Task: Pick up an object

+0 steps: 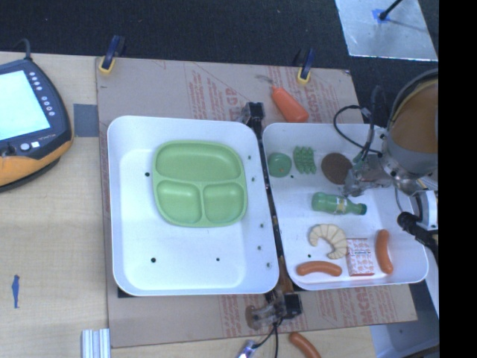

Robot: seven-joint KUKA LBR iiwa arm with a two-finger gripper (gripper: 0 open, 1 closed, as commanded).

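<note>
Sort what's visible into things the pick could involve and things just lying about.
For the job: pincer; green bottle; croissant; brown disc; two sausages; small carton; right bin.

Lying about: green divided plate; left bin; carrot outside the bins; handheld controller.

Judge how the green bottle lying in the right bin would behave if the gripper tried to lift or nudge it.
The green bottle lies on its side, so a nudge across its length would probably roll it. Its rounded, smooth-looking body may slip between fingers. It looks like small toy food, so likely light. The gripper sits by its cap end.
</note>
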